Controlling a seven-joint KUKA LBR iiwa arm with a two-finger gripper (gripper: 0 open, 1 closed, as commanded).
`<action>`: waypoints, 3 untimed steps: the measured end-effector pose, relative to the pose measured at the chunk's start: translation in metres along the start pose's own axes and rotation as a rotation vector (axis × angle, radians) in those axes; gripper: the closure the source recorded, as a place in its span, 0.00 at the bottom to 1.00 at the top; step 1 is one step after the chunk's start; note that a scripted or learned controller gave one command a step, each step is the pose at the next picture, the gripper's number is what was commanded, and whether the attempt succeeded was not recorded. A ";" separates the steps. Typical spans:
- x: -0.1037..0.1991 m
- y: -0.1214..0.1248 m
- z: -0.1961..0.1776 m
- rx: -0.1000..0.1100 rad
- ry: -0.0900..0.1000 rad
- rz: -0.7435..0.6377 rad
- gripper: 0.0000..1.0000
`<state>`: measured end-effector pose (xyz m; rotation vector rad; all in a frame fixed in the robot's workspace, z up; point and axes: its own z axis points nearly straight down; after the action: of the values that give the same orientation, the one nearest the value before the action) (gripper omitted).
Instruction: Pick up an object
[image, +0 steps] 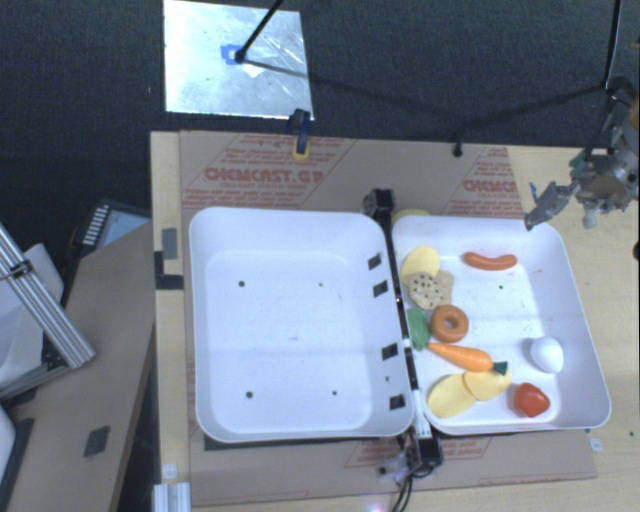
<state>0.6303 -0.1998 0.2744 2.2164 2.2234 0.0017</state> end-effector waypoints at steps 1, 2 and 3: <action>0.093 0.014 0.073 0.005 0.005 -0.009 0.00; 0.090 -0.049 0.193 0.010 0.006 0.003 0.00; 0.089 -0.043 0.175 -0.008 0.002 0.001 1.00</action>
<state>0.5877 -0.1110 0.0996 2.2145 2.2197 0.0123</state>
